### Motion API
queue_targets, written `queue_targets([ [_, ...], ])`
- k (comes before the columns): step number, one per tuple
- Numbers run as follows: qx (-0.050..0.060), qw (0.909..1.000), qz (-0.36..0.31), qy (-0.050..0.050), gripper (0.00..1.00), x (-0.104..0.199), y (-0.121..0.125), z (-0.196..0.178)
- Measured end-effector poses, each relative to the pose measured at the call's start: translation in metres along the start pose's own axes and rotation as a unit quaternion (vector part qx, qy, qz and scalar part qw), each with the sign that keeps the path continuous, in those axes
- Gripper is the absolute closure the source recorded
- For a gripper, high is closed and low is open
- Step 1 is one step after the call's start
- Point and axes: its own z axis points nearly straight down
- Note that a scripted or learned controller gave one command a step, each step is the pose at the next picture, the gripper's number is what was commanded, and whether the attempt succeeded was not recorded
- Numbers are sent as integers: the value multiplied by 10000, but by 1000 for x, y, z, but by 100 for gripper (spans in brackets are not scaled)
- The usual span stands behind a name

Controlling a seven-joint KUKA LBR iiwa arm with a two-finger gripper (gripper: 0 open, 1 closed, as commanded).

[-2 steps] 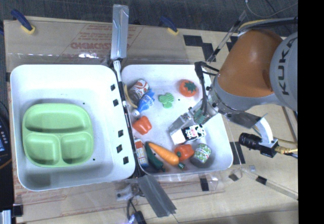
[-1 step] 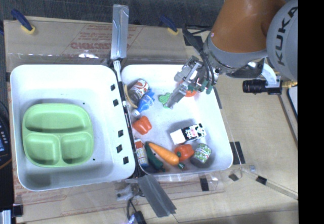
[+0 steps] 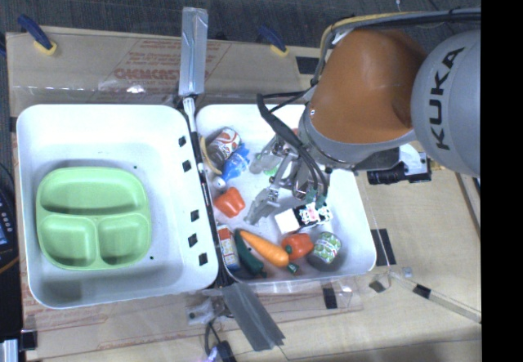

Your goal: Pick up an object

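Note:
My gripper (image 3: 274, 193) hangs low over the middle of the right bin (image 3: 351, 189), under the orange band of the arm. Just left of it lies a red-orange pepper (image 3: 230, 202). A blue bottle (image 3: 234, 165) and a round can (image 3: 224, 141) lie up and to the left. Below the gripper are an orange carrot (image 3: 265, 248), a red tomato-like piece (image 3: 299, 245), a green and white ball (image 3: 327, 248) and a small white card (image 3: 288, 221). Nothing visibly sits in the gripper.
The left bin (image 3: 49, 131) holds a green divided tray (image 3: 94, 217). A small bottle (image 3: 228, 248) and a dark green piece (image 3: 248, 261) lie along the right bin's lower left wall. The arm's bulk covers the right bin's upper right part.

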Motion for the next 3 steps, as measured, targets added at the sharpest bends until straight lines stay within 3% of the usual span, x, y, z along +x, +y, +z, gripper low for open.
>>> queue_targets([
  [1,6,10000,-12,-5,100,-1,-1,-10],
  [2,2,9789,-2045,-44,100,-4,-16,-127],
  [3,11,9573,-2890,-35,100,-76,-112,-173],
])
